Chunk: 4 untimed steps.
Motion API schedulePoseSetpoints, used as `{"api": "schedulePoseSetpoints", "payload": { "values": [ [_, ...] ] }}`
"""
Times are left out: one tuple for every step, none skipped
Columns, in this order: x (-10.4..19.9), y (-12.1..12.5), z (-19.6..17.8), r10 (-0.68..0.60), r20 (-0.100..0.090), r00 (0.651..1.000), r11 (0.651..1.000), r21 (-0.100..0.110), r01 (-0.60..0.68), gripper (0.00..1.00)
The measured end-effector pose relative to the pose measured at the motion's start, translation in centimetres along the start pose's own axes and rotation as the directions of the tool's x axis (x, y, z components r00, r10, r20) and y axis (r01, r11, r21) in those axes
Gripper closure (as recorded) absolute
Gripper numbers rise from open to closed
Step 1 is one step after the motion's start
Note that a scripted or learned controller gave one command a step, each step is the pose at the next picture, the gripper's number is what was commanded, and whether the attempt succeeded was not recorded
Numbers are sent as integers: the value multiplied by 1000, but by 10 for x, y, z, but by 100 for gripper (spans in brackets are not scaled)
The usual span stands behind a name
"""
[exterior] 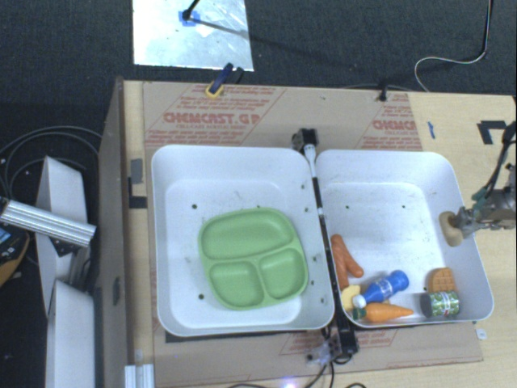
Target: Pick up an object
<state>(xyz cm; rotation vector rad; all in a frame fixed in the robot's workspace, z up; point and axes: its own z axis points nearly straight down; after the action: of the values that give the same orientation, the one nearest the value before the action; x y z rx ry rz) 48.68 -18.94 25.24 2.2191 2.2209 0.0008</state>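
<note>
The right white bin [388,176] holds several small items along its near side. An orange carrot [346,257] lies by the left wall, with a blue bottle [386,286] and a second carrot [388,312] near the front. A small yellow piece [350,299] sits beside them. A brown round biscuit [441,280] and a green can [443,304] rest in the front right corner. My gripper [451,226] hangs at the bin's right rim, above and behind the biscuit, with nothing visibly in it.
The left white bin [174,217] carries a green divided plate [252,257]. A black divider strip [317,200] runs between the bins. Cardboard [266,111] lies under both, with cables and white boxes off to the left.
</note>
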Motion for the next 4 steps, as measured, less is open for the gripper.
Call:
{"api": "schedulePoseSetpoints", "payload": {
  "values": [
    [43, 0, 6, -3, -1, 1000, 1000, 0, 3, 100],
    [90, 0, 34, -2, -1, 1000, 1000, 0, 2, 100],
    [90, 0, 34, -2, -1, 1000, 1000, 0, 2, 0],
    [80, 52, 167, -1, 0, 1000, 1000, -1, 1, 0]
  ]
}}
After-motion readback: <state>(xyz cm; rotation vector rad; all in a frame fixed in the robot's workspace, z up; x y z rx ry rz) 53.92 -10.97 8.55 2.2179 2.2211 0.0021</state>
